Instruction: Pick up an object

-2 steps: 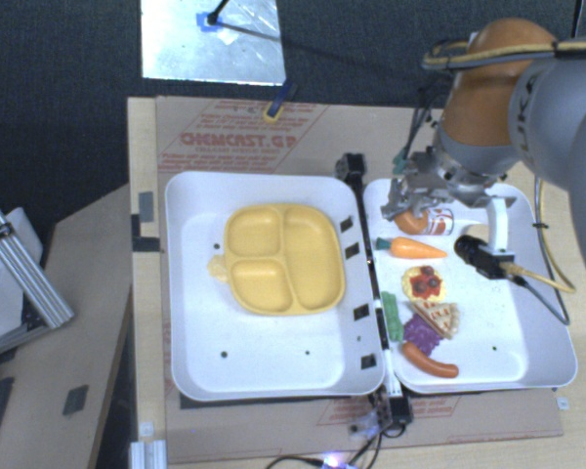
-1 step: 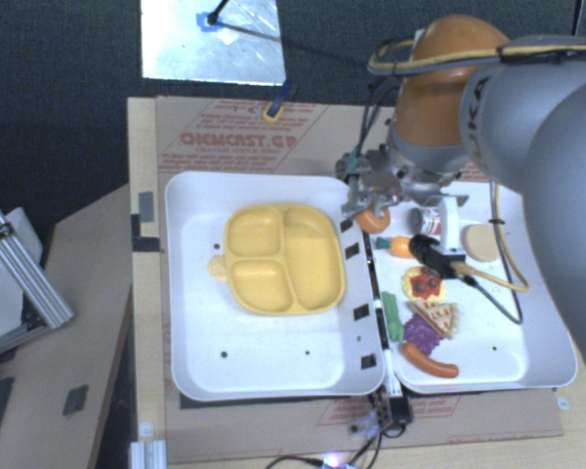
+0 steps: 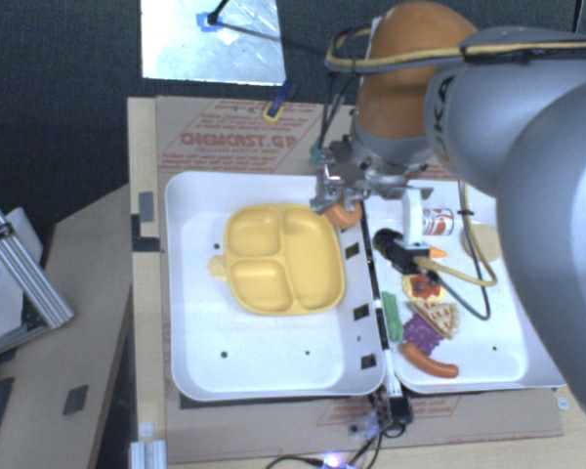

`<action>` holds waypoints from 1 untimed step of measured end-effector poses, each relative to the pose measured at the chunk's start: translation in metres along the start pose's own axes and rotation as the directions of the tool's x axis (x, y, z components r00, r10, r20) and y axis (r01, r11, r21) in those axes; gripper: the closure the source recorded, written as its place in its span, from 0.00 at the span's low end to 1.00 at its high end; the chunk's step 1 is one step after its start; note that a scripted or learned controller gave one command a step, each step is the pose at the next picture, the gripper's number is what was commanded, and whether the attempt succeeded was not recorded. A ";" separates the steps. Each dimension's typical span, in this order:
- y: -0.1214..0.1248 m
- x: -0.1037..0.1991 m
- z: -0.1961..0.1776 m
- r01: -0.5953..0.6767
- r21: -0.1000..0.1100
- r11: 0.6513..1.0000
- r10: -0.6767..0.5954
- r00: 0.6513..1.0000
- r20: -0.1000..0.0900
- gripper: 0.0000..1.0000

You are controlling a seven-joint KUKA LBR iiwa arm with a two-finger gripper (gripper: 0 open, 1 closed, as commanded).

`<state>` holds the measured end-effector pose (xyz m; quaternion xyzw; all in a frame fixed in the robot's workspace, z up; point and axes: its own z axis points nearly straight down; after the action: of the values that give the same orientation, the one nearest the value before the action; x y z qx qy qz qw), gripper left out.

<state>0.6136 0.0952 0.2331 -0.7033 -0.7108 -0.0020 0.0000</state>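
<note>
Found the gripper (image 3: 330, 195) low at the back right corner of the left bin (image 3: 190, 262), right against a small orange piece (image 3: 346, 216) lying just past the yellow divided plate (image 3: 278, 259); could not tell whether clenched, released or grasping. Judged the orange piece light, stiff and smooth, probably toy plastic, rounded enough to squirt sideways. Would have taken it across its narrow middle, squarely, clear of the bin wall.

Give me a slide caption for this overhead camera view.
KUKA arm's gripper over an orange toy beside the yellow divided plate; toy food fills the right bin.
</note>
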 end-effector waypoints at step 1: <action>-0.004 0.008 -0.001 -0.004 0.002 1.000 0.004 1.000 0.002 1.00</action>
<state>0.6098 0.1031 0.2341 -0.7049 -0.7093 -0.0007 0.0001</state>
